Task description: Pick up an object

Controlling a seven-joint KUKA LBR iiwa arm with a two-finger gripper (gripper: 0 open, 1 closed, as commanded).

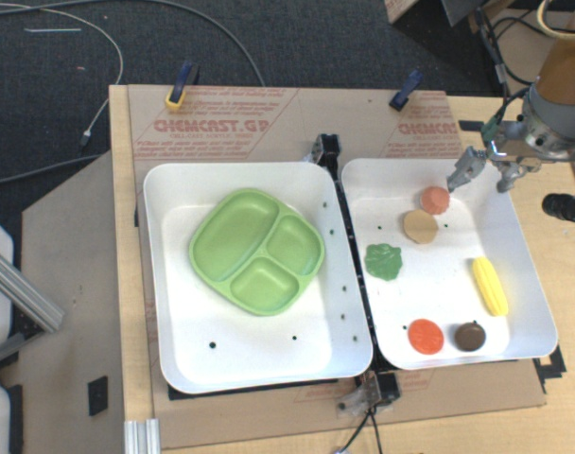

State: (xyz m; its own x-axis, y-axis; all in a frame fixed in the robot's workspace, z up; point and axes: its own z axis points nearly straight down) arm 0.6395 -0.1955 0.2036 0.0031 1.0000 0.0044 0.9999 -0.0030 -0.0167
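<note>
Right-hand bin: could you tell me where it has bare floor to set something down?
In the right bin, floor is bare between the green piece and yellow corn, and at the front-left corner beside the orange disc. It is crowded at the back, where the gripper hangs by the pink ball and tan round.

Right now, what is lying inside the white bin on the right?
Inside the right bin: a pink ball, a tan disc, a green leafy piece, a yellow corn cob, a red-orange round piece and a brown ball. Anything beneath them is covered.
</note>
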